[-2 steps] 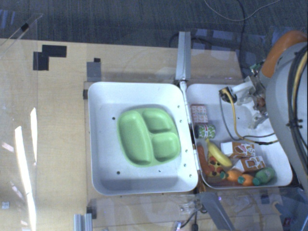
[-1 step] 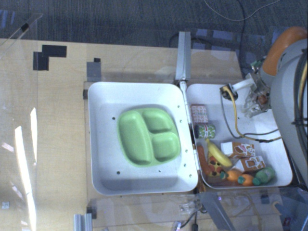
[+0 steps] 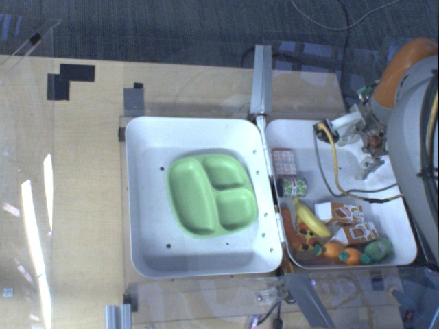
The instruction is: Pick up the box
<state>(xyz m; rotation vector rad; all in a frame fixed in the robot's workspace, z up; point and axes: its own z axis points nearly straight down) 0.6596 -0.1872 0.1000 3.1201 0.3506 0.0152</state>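
A small pink-patterned box (image 3: 283,161) lies flat at the far left of the right bin (image 3: 405,252), against the wall shared with the other bin. Two brown printed cartons (image 3: 346,213) (image 3: 361,234) lie nearer the front of that bin. My gripper (image 3: 369,157) hangs over the bin's back right part, to the right of the pink box and well apart from it. A yellow cable (image 3: 335,163) loops down in front of it. Nothing shows between the fingers.
In the right bin, a green can (image 3: 293,186) sits just in front of the pink box. A banana (image 3: 312,219), a carrot (image 3: 290,232) and small orange and green toy foods (image 3: 374,250) crowd the front. The left bin (image 3: 147,252) holds a green divided plate (image 3: 211,194).
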